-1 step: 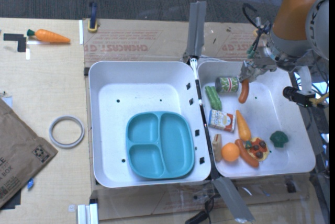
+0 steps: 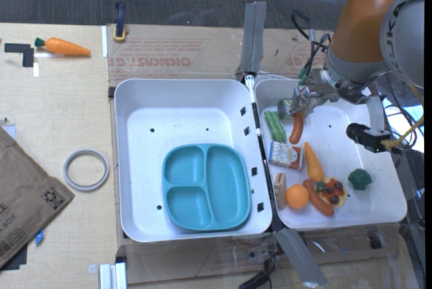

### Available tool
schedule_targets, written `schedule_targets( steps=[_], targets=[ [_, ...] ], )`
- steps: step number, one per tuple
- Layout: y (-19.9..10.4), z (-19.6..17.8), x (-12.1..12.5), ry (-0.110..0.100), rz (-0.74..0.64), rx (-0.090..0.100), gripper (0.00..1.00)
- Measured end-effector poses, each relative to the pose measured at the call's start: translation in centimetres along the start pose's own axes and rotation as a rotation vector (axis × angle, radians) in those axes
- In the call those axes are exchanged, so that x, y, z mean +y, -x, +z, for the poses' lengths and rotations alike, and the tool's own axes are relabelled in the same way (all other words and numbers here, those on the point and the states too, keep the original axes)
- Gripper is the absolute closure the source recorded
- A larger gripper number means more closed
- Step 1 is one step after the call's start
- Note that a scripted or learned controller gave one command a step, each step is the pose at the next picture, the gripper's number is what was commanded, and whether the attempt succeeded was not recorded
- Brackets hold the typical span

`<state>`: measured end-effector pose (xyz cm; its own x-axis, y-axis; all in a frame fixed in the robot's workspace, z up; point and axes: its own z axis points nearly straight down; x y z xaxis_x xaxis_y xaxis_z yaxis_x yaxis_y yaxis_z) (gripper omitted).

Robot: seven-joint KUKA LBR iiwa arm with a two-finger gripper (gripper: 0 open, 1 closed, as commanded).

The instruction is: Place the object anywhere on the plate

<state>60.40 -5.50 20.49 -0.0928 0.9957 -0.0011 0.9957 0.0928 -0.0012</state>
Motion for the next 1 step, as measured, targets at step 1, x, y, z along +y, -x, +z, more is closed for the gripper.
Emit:
schedule_targets(
  steps=[1],
  targets=[
    [-9.97, 0.99, -1.62, -0.002, -0.273, 0.001, 1.00]
  ],
)
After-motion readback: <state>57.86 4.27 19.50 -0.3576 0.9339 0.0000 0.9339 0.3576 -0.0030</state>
